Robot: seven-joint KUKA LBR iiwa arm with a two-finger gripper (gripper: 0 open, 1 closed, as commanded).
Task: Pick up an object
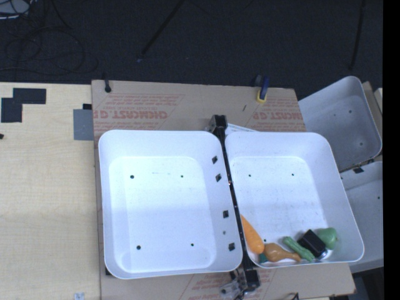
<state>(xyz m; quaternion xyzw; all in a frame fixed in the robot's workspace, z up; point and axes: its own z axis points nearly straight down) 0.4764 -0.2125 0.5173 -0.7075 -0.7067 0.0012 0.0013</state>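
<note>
Several small objects lie bunched along the front edge of the right bin point(325, 167). An orange carrot-shaped piece point(251, 234) rests against the bin's left wall. Beside it lies a tan-orange piece point(279, 252). To the right sit a long green piece point(299, 248), a black block point(312, 243) and a round green object point(327, 235). They touch or overlap one another in the corner.
The left bin point(112, 167) stands beside the right one, joined by a black divider with clips point(224, 186). Both rest on a cardboard sheet point(187, 105) on the wooden bench. A grey metal plate point(344, 117) lies at the right.
</note>
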